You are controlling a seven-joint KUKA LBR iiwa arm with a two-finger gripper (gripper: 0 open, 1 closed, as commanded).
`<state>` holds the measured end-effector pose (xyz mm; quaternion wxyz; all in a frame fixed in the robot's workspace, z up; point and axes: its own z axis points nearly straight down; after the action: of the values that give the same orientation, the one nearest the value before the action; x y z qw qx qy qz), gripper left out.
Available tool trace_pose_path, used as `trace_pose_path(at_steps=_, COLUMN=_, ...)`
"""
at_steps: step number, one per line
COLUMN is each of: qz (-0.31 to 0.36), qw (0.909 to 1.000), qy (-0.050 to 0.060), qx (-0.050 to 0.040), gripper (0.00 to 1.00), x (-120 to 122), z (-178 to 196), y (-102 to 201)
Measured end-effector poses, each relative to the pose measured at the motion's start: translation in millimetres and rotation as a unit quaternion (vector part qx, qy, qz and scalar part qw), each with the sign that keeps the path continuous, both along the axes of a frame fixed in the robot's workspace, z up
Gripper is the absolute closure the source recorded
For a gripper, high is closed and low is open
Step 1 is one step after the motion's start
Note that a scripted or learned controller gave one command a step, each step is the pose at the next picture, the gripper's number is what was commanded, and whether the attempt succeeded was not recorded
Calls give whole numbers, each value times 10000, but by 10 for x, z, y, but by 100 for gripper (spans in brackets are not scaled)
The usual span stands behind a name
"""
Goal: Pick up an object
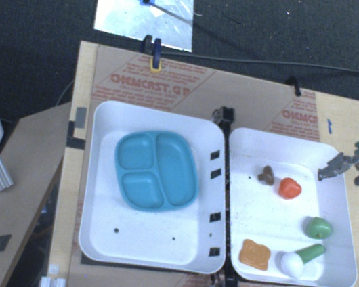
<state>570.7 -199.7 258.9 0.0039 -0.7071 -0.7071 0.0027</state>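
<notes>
The jaws (345, 169) hang at the right edge of the scene, above the far right corner of the right bin (251, 145). Two dark fingers show, one slanting left toward the bin and one further right, and they look spread apart with nothing between them. They stand clear of every object, so no grasp has begun; I judge this to be a hover before a descent.

Closest to the jaws, down and to the left, lies a small red-orange piece (289, 188), and just to its left a small brown lump (267, 175); the two are near each other but seem not to touch. Nearer along the right wall sits a rounded green piece (318, 228). In the near right corner a white ball-like piece (292, 264) lies against a green stick-shaped piece (311, 252), and an orange flat piece (255, 254) rests just left of them. Any of these could serve the task; the red-orange piece looks the easiest reach, with open floor around it for the fingers.

The left bin (104, 160) holds a blue divided tray (157, 170), well apart from the jaws. Both bins sit side by side on a cardboard sheet (196, 87) on the table (82, 88), probably to keep them square under the camera.
</notes>
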Motion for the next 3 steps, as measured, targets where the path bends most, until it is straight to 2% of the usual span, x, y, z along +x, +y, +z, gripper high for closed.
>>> trace_pose_path(at_steps=1, qz=17, qw=10000, qy=-56, qx=-13, gripper=0, x=23, z=66, y=7)
trace_pose_path(at_steps=3, qz=6, qw=10000, qy=-37, qx=-9, gripper=0, x=153, z=-870, y=-66)
